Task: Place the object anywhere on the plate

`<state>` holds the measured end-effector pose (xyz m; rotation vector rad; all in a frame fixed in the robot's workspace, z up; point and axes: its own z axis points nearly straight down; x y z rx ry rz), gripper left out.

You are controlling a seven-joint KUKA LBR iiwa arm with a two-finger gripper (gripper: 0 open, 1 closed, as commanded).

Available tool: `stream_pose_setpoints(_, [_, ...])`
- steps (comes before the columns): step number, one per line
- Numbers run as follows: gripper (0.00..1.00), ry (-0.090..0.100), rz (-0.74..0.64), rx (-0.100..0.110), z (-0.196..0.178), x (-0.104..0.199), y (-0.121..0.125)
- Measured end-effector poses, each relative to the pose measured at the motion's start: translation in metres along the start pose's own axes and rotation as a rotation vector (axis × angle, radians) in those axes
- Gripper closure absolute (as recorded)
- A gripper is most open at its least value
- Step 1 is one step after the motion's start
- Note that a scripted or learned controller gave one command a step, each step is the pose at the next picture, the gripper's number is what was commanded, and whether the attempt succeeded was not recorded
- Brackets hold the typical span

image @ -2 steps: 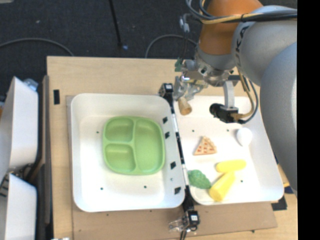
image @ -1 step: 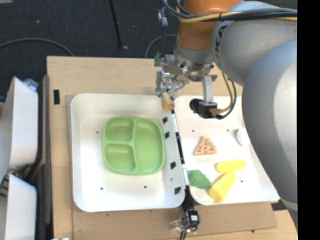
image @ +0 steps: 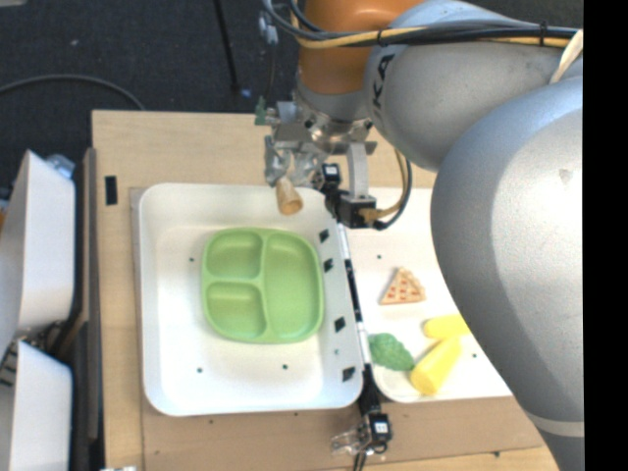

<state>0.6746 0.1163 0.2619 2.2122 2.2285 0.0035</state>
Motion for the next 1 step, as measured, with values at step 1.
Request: stream_pose_setpoints(1, [0.00, -0.001, 0.004, 0.002, 0.0001, -0.0034, -0.0002])
